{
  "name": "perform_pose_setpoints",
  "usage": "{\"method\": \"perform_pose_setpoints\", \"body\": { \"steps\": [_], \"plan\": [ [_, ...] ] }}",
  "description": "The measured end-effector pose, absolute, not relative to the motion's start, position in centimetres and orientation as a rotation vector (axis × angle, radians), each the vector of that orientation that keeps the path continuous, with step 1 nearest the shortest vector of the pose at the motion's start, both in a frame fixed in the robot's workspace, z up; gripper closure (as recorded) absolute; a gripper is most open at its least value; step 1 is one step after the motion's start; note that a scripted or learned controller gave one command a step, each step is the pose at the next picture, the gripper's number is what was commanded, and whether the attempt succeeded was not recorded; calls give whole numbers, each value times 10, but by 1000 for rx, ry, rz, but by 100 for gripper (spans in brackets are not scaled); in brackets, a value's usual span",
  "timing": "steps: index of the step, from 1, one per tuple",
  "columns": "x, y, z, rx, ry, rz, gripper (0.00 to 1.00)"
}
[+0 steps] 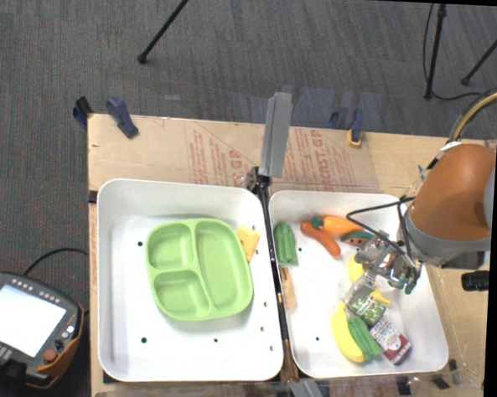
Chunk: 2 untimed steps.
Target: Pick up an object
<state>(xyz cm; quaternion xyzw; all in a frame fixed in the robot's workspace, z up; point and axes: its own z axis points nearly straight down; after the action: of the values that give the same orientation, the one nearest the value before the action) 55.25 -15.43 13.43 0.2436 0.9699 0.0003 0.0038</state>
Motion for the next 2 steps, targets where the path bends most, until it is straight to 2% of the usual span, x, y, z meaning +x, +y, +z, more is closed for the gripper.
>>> {"method": "perform_pose_setpoints", "body": {
  "steps": [1, 2],
  "plan": [
    [557, -137, 85, 878, 3022, 2, 0],
    [475, -146, 86, 918, 3008, 1, 0]
  ]
}}
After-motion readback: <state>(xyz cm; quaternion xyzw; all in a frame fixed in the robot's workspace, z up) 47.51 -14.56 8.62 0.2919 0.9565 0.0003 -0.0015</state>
